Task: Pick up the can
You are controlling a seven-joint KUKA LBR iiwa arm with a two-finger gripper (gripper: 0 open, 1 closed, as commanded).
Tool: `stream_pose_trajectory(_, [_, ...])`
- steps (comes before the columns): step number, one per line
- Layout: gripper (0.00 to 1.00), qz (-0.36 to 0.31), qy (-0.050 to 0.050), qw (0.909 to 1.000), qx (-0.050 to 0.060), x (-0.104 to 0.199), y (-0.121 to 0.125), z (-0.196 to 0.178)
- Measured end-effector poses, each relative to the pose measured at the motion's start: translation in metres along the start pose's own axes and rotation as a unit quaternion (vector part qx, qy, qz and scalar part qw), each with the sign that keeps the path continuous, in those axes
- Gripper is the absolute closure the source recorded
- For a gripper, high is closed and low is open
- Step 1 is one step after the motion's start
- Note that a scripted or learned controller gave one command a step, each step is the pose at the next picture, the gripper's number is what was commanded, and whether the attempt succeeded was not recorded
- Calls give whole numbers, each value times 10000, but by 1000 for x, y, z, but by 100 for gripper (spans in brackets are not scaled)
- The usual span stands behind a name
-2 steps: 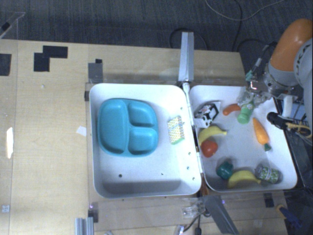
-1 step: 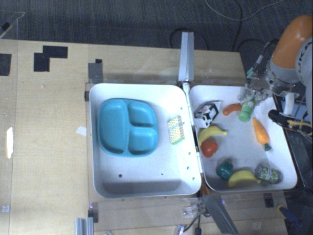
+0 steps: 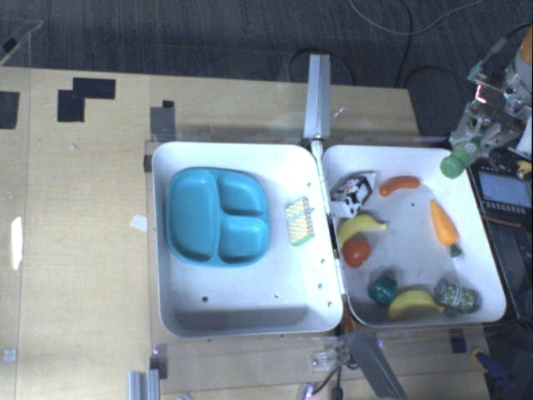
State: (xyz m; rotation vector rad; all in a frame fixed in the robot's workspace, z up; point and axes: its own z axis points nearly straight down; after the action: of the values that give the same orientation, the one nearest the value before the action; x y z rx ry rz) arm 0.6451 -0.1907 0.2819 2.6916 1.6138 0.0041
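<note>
The can (image 3: 457,297) lies on its side in the front right corner of the right bin (image 3: 416,242); it is small, with a green and white label and a silvery end. A yellow banana (image 3: 413,302) touches its left side. My gripper (image 3: 476,140) hangs at the bin's far right corner, well away from the can and above the rim. A light green rounded thing (image 3: 454,163) sits right at its lower tip; whether it is gripped I cannot tell.
The right bin also holds an orange carrot (image 3: 444,224), a red sausage (image 3: 400,185), a black-and-white toy (image 3: 353,191), a second banana (image 3: 360,225), a tomato (image 3: 356,252) and a teal piece (image 3: 384,289). In the left bin (image 3: 241,307) lie a blue divided plate (image 3: 218,216) and a patterned packet (image 3: 299,221).
</note>
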Motion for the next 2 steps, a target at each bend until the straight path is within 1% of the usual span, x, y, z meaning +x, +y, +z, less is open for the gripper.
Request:
stream_pose_trajectory(1, [100,-483,1,9988,-1,-11,-21,-95])
stream_pose_trajectory(2, [100,1690,-5,9856,7,44,6,-153])
